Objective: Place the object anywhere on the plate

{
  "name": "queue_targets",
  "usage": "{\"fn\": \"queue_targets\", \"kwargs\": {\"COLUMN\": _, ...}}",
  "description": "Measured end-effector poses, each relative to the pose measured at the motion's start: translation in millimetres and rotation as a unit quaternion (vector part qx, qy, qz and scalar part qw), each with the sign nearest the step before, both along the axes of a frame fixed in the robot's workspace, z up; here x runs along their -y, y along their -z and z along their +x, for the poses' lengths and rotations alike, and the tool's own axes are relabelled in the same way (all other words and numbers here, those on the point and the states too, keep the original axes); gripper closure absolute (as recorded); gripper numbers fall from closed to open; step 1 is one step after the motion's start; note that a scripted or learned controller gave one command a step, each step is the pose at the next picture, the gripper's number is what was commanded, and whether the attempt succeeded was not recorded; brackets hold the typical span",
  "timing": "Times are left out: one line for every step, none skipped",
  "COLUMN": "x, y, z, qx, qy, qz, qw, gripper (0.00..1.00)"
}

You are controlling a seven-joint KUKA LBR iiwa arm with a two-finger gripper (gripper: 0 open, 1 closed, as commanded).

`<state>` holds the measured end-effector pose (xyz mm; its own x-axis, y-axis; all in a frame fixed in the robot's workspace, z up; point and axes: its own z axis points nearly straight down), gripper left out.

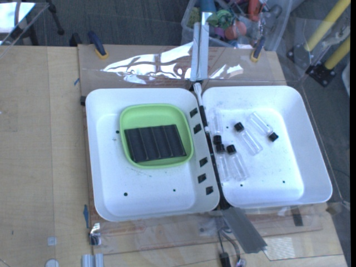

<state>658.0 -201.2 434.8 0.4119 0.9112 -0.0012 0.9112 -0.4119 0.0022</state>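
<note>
Camera view is showing a dark ridged block [154, 143] lying on the green plate [129, 117] in the left bin [105, 199], with clear vials [253, 135] sitting at three o'clock in the right bin [306, 166]; I cannot tell the claw's state.

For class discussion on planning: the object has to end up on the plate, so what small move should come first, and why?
Probably bring the arm over the right bin and down toward one clear vial. The vials lie loose there, apart from the green plate in the left bin, which already carries a dark ridged block.
</note>
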Motion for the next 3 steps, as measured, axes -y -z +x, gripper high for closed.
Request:
{"fn": "queue_targets", "kwargs": {"x": 0.0, "y": 0.0, "z": 0.0, "qx": 0.000, "qy": 0.000, "qz": 0.0000, "qw": 1.0000, "gripper": 0.00}}
{"fn": "queue_targets", "kwargs": {"x": 0.0, "y": 0.0, "z": 0.0, "qx": 0.000, "qy": 0.000, "qz": 0.0000, "qw": 1.0000, "gripper": 0.00}}
{"fn": "queue_targets", "kwargs": {"x": 0.0, "y": 0.0, "z": 0.0, "qx": 0.000, "qy": 0.000, "qz": 0.0000, "qw": 1.0000, "gripper": 0.00}}
